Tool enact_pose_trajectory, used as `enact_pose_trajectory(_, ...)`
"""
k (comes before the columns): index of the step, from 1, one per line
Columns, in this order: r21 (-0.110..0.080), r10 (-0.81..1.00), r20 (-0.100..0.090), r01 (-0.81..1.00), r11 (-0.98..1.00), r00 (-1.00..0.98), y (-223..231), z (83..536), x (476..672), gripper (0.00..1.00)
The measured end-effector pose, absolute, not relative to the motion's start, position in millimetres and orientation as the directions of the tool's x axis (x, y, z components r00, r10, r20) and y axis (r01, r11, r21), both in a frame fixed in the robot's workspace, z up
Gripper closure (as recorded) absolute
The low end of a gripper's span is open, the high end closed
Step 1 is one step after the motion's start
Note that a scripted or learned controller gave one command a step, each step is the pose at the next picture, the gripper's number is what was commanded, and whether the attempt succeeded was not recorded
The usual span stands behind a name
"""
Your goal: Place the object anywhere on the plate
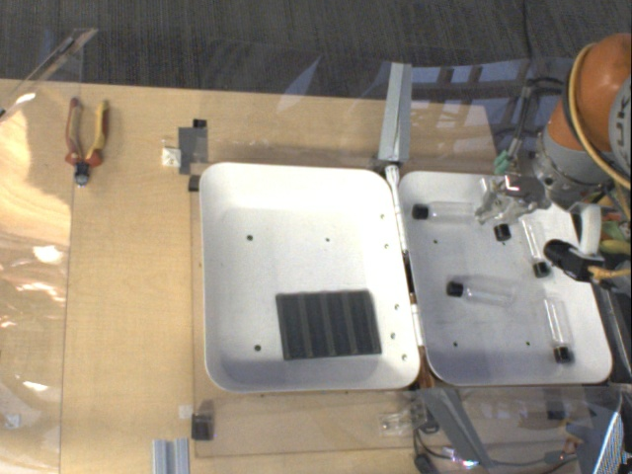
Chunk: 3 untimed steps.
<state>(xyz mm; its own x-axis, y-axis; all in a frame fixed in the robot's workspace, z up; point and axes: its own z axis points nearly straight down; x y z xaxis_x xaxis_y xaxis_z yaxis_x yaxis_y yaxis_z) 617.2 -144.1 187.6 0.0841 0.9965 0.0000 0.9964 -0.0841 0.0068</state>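
Spanning the wooden surface [128,294], two white bins sit side by side: the left bin [296,205] carries a dark ribbed plate [327,325] near its front. Right bin [583,354] holds several clear vials with black caps, one vial [481,289] lying mid-bin. Grey arm's hand [502,203] hovers over that bin's back edge; grip state cannot be told.
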Motion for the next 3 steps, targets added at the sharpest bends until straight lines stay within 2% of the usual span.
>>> enact_pose_trajectory(1, 0.005, 0.975, 0.001, 0.975, -0.22, 0.22, -56.0, 208.3, 652.3, 1.0)
enact_pose_trajectory(2, 0.002, 0.959, 0.002, 0.959, -0.283, 0.283, 20.2, 185.0, 669.0, 1.0)
enact_pose_trajectory(3, 0.004, 0.974, 0.0, 0.974, 0.227, -0.227, 83.2, 185.5, 669.0, 1.0)
